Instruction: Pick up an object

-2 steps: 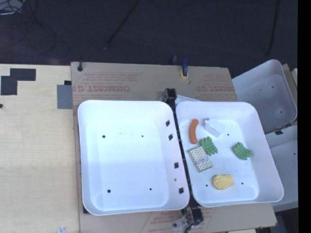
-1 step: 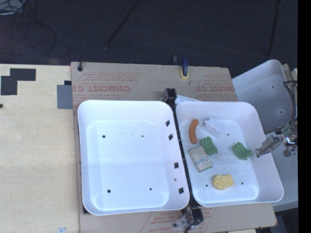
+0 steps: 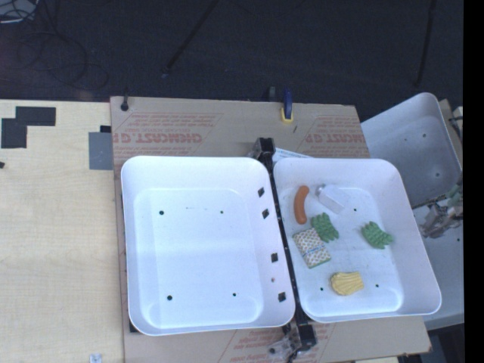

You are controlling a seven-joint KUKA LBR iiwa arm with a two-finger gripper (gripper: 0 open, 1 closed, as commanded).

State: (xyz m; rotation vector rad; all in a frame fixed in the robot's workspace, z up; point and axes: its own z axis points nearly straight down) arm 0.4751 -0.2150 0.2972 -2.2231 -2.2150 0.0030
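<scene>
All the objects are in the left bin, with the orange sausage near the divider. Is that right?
Not quite: the objects, including the sausage, lie in the right bin, not the left bin. The sausage is indeed near the divider. The camera view shows it.

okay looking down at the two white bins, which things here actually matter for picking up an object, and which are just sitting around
For the job, all in the right bin:
orange sausage-shaped piece
clear pale item
two green pieces
checkered packet
yellow piece

Just lying about:
left bin
cardboard sheet under the bins
blue and yellow clamp at the far edge
grey metal plate to the right
</scene>
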